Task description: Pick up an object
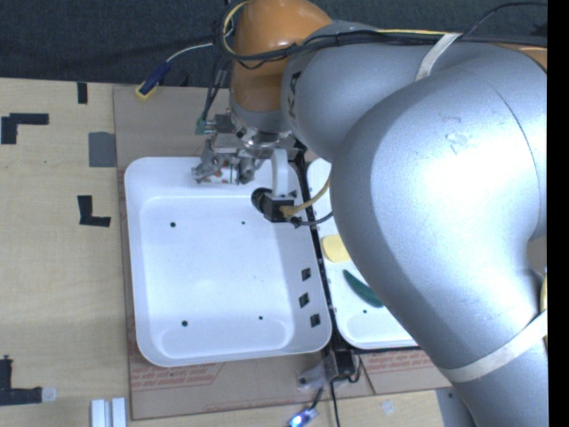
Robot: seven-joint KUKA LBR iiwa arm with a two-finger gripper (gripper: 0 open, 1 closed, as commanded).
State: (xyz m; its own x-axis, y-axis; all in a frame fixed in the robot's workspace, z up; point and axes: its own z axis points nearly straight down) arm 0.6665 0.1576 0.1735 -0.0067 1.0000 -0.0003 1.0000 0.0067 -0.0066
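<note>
My gripper (222, 169) hangs over the far rim of the left white bin (147, 265), below the orange band (267, 34) of the wrist. Its metal tip is small in the camera view. A yellow object (335, 248) and a dark green object (363, 289) lie in the right bin (373, 332), partly hidden under the arm. The gripper is well to the left of both, over the other bin.
The big grey arm (444, 194) covers most of the right bin. A black cable and connector (271, 205) hang near the divide between the bins. Cardboard lies under the bins; black marks dot the bench at left.
</note>
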